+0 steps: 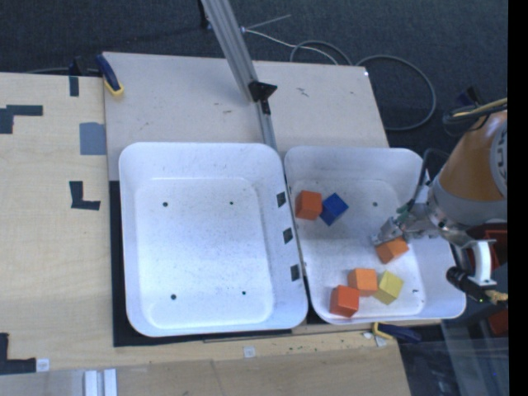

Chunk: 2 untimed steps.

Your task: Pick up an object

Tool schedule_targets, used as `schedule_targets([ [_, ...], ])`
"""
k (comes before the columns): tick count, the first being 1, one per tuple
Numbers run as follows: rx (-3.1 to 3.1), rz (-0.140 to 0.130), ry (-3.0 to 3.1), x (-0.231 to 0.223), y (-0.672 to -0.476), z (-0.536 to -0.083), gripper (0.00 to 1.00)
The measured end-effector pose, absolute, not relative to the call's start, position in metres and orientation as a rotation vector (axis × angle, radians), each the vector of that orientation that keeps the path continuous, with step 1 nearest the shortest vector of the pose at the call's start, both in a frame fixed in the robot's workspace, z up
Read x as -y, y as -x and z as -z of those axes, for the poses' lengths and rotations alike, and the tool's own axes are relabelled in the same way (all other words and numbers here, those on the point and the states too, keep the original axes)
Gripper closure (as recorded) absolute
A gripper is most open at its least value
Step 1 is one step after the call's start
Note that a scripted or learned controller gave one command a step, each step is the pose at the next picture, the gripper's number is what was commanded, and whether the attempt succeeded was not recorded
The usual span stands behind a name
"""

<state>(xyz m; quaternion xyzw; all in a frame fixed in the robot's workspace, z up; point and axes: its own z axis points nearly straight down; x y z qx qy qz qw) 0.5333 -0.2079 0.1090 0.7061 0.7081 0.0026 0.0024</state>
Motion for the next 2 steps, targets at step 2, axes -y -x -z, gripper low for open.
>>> schedule_targets([
  [2, -2.235, -0.002, -2.213, 0.05, -0.482, -0.192, 1.0],
])
